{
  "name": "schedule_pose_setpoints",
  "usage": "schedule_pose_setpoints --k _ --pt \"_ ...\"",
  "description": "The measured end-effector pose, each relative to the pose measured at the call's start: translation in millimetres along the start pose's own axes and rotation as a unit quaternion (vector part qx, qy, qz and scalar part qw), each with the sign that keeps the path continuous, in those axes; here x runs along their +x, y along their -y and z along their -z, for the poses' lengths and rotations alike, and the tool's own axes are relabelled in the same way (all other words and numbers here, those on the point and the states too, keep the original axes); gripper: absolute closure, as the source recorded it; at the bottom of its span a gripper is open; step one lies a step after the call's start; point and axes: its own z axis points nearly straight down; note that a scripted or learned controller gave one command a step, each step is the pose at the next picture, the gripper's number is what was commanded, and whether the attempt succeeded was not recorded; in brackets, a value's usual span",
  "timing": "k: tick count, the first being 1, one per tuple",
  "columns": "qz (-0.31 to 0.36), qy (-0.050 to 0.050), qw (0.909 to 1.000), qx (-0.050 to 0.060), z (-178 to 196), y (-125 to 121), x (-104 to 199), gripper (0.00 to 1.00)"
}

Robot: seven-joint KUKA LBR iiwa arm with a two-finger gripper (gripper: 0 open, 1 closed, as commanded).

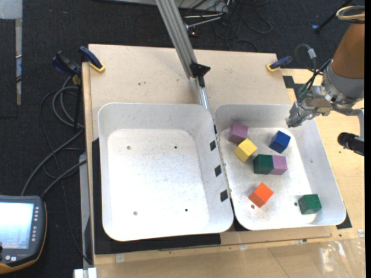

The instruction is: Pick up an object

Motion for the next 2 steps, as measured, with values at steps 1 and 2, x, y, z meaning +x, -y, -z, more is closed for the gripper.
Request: schedule_pose_setpoints --k 1,2 --pt "0.003 -0.002 1.0 0.001 11 -5 56 1.0" --pt "0.003 -0.002 1.0 0.003 4 -9 115 1.0"
